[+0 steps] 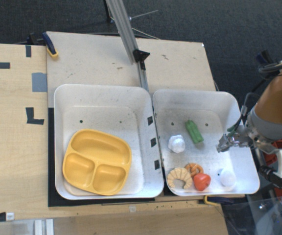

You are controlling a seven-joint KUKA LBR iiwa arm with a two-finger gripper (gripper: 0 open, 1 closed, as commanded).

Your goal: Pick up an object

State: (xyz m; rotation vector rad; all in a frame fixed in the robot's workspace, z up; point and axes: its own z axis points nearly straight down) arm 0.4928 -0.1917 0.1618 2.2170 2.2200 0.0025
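Observation:
The right bin (214, 102) holds a green oblong object (194, 131), a small white cup-like piece (176, 143), a beige croissant (179, 177), a brown pretzel-like piece (195, 168), a red tomato-like object (201, 181) and a white egg-like object (226, 178). My gripper (226, 143) hangs over the right side of this bin, to the right of the green object and above the white egg-like object. Nothing shows between its fingers. The arm with its orange band (273, 102) comes in from the right edge.
The left bin (102, 94) holds a yellow divided plate (97, 161) in its near half. A metal pole (124, 26) slants from the top down to the bins' shared wall. A yellow-and-blue clamp (50, 45) sits at the bench's far left corner.

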